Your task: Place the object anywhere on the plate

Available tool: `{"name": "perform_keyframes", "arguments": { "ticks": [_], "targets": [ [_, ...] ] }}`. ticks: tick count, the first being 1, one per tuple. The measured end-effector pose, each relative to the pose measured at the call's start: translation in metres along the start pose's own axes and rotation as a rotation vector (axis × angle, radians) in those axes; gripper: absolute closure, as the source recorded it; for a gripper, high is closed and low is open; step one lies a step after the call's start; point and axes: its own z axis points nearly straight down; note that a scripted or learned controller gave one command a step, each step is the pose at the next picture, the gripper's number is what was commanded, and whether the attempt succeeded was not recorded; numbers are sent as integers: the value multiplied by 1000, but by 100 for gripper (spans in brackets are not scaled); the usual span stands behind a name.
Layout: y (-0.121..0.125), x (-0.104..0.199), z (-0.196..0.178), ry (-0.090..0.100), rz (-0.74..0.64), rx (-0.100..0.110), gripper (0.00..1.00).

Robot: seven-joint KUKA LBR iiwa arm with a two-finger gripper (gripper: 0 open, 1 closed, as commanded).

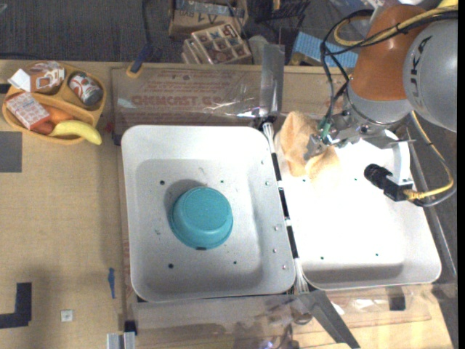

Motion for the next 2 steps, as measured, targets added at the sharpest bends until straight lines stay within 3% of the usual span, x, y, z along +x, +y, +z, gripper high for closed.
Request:
{"name": "perform_keyframes", "arguments": {
  "ticks": [1,2],
  "targets": [
    [1,0,-25,-2,-3,-4,100],
    [13,59,-31,1,-404,-2,100]
  ]
}}
